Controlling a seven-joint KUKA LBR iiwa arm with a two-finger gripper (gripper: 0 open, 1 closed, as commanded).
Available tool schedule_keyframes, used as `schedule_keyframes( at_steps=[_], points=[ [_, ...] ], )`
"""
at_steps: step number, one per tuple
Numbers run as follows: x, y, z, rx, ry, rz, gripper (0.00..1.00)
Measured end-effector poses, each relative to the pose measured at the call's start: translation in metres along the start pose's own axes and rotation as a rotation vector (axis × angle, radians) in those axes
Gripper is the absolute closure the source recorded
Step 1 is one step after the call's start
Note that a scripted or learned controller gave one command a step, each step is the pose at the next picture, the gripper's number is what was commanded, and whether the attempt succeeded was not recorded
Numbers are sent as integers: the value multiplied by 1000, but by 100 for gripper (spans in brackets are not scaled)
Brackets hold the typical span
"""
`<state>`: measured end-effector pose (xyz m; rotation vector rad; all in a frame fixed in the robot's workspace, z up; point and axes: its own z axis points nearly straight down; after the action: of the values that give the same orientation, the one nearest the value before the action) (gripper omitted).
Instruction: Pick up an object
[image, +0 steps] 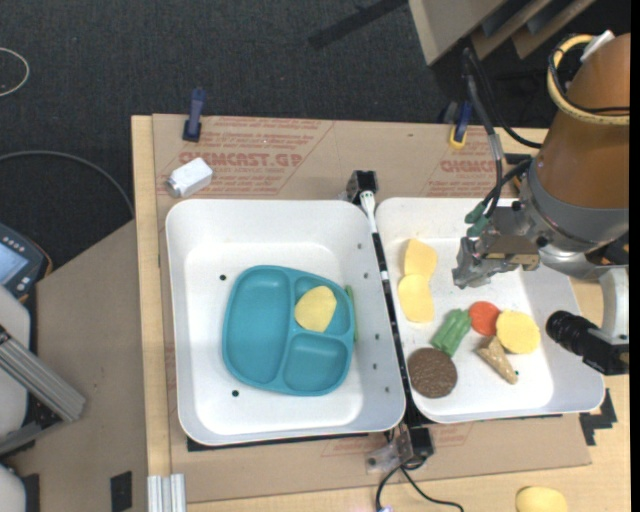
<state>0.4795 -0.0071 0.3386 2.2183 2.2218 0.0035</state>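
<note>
My gripper (478, 272) hangs over the right bin (560, 395), just above and slightly left of a red round piece (484, 316). Nothing shows between its fingers. Below it lie a green piece (451, 331), a yellow disc (518, 332), a tan wedge (497, 360) and a dark brown round cookie (432, 371). Two pale yellow pieces (420, 260) (415, 298) lie to the gripper's left. In the left bin (200, 300) a teal divided plate (270, 330) carries a yellow piece (316, 309).
A black divider strip (381, 270) runs between the two bins. A white clip (189, 177) and blue clamps (194, 112) sit on the cardboard behind the left bin. A black fitting (580, 340) juts in over the right bin's right edge.
</note>
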Motion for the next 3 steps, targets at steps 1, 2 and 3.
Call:
schedule_keyframes(
  at_steps=[1, 2, 3],
  points=[
    [28, 42, 14, -1, -1, 0, 100],
    [27, 41, 3, -2, -1, 2, 100],
    [-26, 57, 52, 9, -1, 6, 100]
  ],
)
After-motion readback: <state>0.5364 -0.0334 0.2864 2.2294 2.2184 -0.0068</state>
